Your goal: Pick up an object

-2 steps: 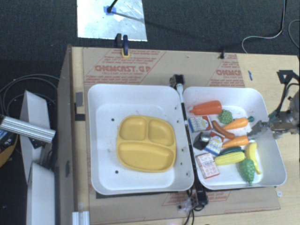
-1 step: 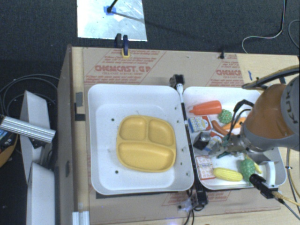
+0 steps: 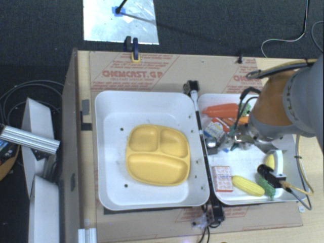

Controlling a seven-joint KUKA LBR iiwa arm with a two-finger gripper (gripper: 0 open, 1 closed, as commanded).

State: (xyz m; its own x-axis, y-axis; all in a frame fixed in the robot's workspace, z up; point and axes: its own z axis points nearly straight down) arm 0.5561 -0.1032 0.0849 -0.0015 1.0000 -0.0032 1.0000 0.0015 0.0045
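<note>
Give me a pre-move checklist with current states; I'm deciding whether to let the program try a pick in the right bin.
1. End effector over the right bin: ok.
2. Finger state readable: cannot tell.
3. An object already held: cannot tell.
4. Pickable items in the right bin, such as the corn cob, the small red box and the carrot: ok.
5. Yellow divided plate lies apart in the left bin, out of the way: ok.

I'm seeing the arm [image 3: 296, 97] reaching in from the right edge, its grey body and orange band bending down over the right bin. The gripper [image 3: 234, 139] is sitting low near that bin's left edge, pointing left.
</note>
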